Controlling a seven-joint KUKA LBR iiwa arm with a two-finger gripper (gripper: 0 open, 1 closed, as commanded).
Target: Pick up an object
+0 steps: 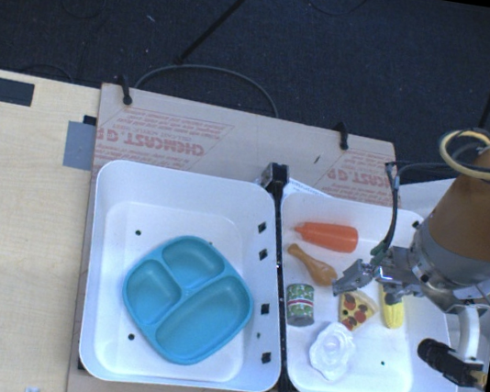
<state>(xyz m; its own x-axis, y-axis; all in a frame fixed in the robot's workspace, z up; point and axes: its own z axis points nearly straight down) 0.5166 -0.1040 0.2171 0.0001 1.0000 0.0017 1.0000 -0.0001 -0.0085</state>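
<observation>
Clerk: White crumpled piece (332, 351), count one, at the front of the bin on the view's right (394, 372).

Checker: Rest of that bin?

Clerk: Green can (299, 304), one, upright, close to the divider between the bins. Pizza slice (356, 310), one, flat, just up and to the right of the crumpled piece. Yellow piece (391, 312), one, just right of the slice. Brown drumstick (311, 263), one, lying at a slant behind the can. Orange carrot (327, 235), one, lying crosswise near the back wall. Six loose items in total, and any of them may serve for the pick.

Checker: Other bin?

Clerk: Left-side bin (120, 193), one blue divided plate (186, 297), three compartments, lying flat.

Checker: Bins and support?

Clerk: Two white bins, side by side on one cardboard sheet (235, 142), which lies on the pale wooden table (4, 243).

Checker: Hand?

Clerk: One hand (354, 279), over the right-side bin, between drumstick and yellow piece, just behind the pizza slice. Wide or narrow: cannot tell. No item is seen held in it.
</observation>
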